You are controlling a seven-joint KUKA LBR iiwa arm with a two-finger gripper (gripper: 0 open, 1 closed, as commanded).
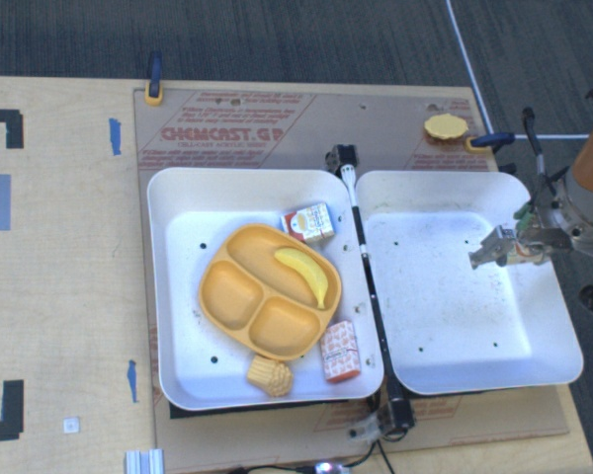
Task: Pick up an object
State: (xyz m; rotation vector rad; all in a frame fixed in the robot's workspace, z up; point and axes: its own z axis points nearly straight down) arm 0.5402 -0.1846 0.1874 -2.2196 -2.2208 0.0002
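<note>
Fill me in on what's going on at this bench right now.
A grey robot arm reaches in from the right, its tool hanging over the right bin, near that bin's right side. Nothing shows between its fingers, so no pick has happened yet. All the objects sit in the left bin: a yellow divided plate with a banana in it, a small carton above the plate, a red-and-white pack and a corn piece below it.

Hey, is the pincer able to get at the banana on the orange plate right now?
Probably yes: the banana lies uncovered on the plate, nothing over it; the pincer is over the right bin.
</note>
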